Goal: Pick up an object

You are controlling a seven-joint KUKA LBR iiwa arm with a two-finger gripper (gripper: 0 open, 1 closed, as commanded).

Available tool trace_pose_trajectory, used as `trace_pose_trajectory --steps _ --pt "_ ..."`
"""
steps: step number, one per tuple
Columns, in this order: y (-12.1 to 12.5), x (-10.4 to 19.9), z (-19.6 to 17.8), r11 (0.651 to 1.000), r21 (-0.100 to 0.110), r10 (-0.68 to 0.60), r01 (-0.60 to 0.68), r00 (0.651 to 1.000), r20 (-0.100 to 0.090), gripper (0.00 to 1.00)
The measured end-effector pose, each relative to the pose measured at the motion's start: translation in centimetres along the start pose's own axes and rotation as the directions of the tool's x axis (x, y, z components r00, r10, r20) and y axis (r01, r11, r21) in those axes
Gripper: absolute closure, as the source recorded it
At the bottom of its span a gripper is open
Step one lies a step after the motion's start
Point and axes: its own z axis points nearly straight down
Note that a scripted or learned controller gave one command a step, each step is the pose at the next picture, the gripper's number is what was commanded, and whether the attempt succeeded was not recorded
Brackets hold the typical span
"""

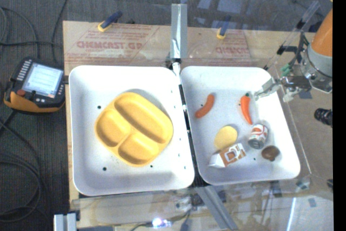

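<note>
The right bin [281, 116] holds six things, one of each. A carrot [246, 109] lies in its upper right part, long axis close to vertical in the frame and leaning a little, its green top toward the upper edge and its tip toward the lower right. A red-orange sausage [205, 106] lies left of it, well apart, its long axis slanting from lower left to upper right. Below them sit a yellow chip-like oval [225, 137], a small can [258, 136] on its side just below the carrot's tip, a white carton with an orange label [227, 157] lying slantwise from lower left to upper right, and a brown roundish lump [270, 153] near the lower right corner.

The left bin [81, 116] holds one yellow divided plate [134, 128] with three compartments, turned at an angle.

The gripper [266, 91] hangs at the upper right of the right bin, just beside the carrot's green top; whether it is open or closed cannot be told, and nothing is seen held in it. The arm's orange band [326, 35] sits at the right edge.

On the floor at left lies one handheld controller [37, 85]. Two clamps with yellow tips, one [108, 21] upper left, one [220, 33] upper middle, sit on the board [130, 43].
</note>
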Motion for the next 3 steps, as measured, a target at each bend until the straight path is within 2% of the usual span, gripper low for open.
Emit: trace_pose_trajectory --steps 1,2,3 --pt "4.6 1.0 13.0 0.998 -0.005 0.068 -0.068 0.998 -0.002 0.00" --pt "4.6 1.1 12.2 0.998 -0.001 0.066 -0.066 0.998 0.001 1.00" --pt "5.6 5.3 -0.6 0.998 -0.001 0.058 -0.058 0.998 0.002 1.00"
